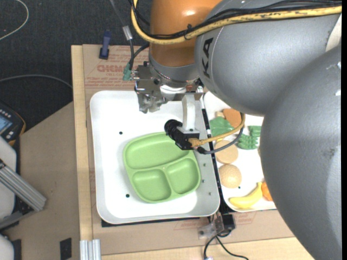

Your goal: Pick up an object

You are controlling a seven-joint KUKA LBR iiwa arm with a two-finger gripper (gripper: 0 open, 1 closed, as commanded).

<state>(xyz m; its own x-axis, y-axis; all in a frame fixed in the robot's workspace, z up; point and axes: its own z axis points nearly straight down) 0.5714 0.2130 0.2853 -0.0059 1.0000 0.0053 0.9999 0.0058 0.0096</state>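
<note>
Item: green divided plate (157,169), three compartments, lying flat and face-up on the floor of the left bin (108,145), towards its near-right corner; it is the only loose thing there and so the likeliest pick, though its low, broad rim offers little purchase. Tool (147,99): poised over the far part of the same bin, just beyond the plate's far rim and apart from it, nothing seen in its grip; whether it is released or clenched cannot be told from this angle. Adjacent: right bin (248,169), partly covered by the arm, holding toy foods kept separate as alternative picks: a banana (245,198) at the near edge, two tan round pieces (230,175) beside the divider, and a green leafy piece (221,126) farther back. Both bins rest on the brown desk (87,210).
</note>
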